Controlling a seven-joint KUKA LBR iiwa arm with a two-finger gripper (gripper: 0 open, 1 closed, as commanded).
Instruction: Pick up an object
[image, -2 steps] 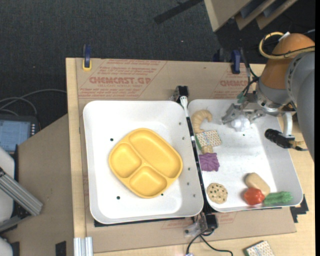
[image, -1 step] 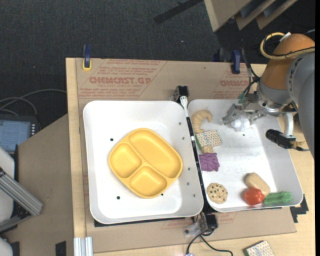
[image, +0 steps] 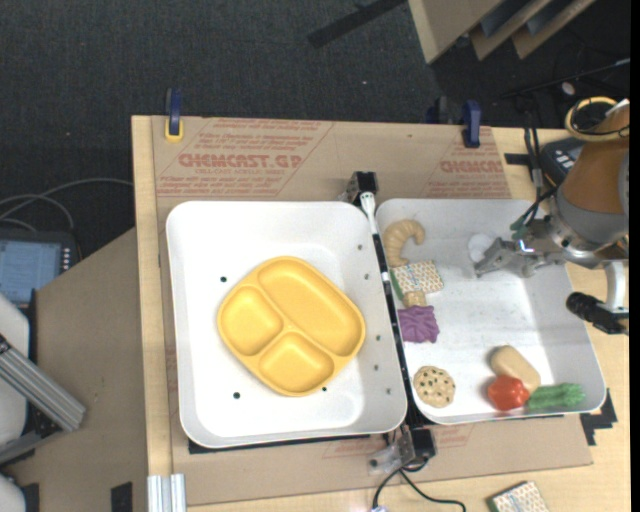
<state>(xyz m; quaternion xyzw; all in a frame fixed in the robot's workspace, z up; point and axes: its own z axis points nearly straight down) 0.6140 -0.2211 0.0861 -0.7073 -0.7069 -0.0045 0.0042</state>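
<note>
The tabletop (image: 250, 150) is covered by a brown cardboard sheet printed with red lettering, held at its far edge by two blue clamps (image: 175, 112). Around it lies dark carpet, with cables trailing at the left and wooden boards leaning at the top right.

Two white bins sit side by side. The left bin (image: 200, 260) holds a yellow divided plate (image: 290, 325). The right bin (image: 560, 330) holds the toy food: a croissant (image: 404, 237) near its far left corner, a patterned cracker (image: 417, 279) below it, a purple leafy piece (image: 418, 324), a chocolate-chip cookie (image: 434, 386), and at the near right a tan potato-like piece (image: 515, 364), a red tomato (image: 507, 393) and a green vegetable (image: 556, 397) close together.

The gripper (image: 495, 257) hangs over the far part of the right bin, its fingers spread apart with nothing between them, well away from the food.
</note>
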